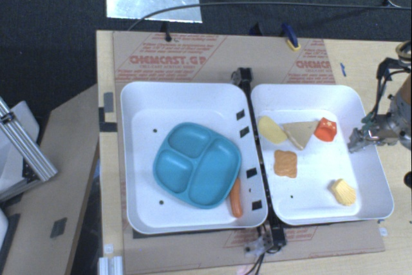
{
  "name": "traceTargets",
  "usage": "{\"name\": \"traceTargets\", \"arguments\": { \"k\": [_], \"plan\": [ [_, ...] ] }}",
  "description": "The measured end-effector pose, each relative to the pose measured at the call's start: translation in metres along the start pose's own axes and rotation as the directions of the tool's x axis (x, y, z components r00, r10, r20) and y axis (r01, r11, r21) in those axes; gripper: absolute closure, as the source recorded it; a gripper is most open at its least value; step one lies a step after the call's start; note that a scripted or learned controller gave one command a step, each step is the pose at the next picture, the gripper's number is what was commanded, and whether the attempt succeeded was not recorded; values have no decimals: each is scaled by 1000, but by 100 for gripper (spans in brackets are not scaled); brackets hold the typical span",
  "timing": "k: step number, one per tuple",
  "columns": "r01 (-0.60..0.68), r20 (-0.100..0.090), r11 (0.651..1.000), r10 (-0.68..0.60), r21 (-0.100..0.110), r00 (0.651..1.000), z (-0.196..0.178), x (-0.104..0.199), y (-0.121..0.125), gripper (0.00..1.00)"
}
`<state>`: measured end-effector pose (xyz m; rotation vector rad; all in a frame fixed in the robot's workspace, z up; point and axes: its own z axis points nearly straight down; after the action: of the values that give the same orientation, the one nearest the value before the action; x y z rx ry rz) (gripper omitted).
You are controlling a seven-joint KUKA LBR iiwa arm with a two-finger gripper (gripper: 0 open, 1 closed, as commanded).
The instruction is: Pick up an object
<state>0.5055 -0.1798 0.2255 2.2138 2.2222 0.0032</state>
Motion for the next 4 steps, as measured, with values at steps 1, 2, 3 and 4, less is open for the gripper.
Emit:
{"name": "traceTargets", "arguments": {
  "k": [1, 2, 3, 4],
  "plan": [
    [1, 0, 1000, -1, 0, 1000, -25, 0, 1, 100],
    [7, -3, 1000, -7, 1, 1000, -33, 53, 11, 100],
    [7, -3, 1000, -7, 2, 1000, -37, 103, 16, 100],
    [6, -3, 1000, -6, 3, 1000, -21, 157, 26, 100]
  ]
}}
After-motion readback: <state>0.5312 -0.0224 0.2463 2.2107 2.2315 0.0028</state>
